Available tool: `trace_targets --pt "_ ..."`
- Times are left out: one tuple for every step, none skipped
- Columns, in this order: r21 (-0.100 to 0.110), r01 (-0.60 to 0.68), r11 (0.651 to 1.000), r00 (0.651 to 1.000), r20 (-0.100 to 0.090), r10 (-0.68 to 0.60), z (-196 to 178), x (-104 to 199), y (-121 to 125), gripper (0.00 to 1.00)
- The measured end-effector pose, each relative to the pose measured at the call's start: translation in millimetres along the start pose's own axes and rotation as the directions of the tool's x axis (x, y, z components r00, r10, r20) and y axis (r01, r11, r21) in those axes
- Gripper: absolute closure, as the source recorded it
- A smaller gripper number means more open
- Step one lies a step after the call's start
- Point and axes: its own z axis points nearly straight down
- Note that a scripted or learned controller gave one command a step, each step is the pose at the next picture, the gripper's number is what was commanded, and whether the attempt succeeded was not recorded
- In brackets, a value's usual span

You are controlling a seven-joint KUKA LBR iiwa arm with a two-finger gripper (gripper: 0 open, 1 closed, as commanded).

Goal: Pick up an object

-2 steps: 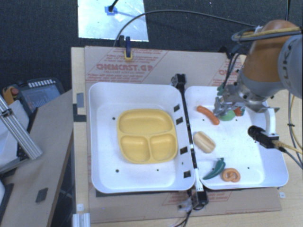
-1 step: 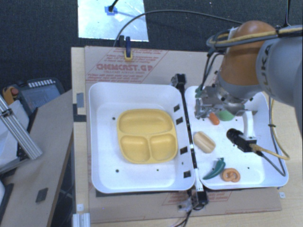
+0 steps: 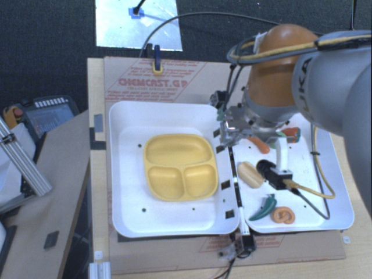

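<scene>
Orange carrot-like toy (image 3: 260, 145) lies just under the pincer (image 3: 247, 133) in the right white bin (image 3: 331, 214); whether the pincer grips anything, I cannot tell. Lifting seems left.

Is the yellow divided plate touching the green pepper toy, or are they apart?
Apart. The camera view shows the yellow plate lying in the left bin and the green pepper toy in the right bin, with the bin walls between them.

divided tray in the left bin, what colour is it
Yellow; the divided tray shows plainly in the camera view.
</scene>
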Motion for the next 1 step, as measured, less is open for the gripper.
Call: trace_targets --pt "0.002 -0.001 1.000 1.000 0.000 0.001 6.9 41.8 -11.5 1.00"
